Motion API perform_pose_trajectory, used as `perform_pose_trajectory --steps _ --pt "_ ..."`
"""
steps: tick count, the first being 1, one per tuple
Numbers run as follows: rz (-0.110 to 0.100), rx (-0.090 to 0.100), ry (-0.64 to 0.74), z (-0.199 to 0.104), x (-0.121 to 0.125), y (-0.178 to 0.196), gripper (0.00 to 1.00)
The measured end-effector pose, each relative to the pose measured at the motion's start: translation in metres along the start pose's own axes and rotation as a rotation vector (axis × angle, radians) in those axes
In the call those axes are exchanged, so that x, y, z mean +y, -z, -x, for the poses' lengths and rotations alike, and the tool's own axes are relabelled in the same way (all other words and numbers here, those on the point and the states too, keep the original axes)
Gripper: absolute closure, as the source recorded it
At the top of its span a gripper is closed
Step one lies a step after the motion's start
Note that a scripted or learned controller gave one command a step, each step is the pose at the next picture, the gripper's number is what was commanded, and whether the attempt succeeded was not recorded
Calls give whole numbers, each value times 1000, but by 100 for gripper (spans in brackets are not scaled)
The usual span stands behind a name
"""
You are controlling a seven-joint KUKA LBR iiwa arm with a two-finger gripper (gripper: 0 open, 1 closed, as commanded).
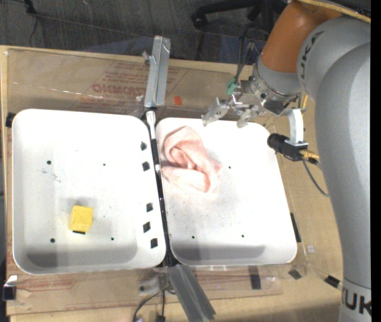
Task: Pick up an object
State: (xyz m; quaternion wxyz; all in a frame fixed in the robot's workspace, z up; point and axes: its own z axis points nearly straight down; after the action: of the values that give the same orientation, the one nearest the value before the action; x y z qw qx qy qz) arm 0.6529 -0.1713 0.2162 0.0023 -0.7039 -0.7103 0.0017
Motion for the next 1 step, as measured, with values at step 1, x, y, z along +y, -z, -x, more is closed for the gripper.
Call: perform_pose_trajectory --steps 1 --pt "5 0 15 -35 -36 67 0"
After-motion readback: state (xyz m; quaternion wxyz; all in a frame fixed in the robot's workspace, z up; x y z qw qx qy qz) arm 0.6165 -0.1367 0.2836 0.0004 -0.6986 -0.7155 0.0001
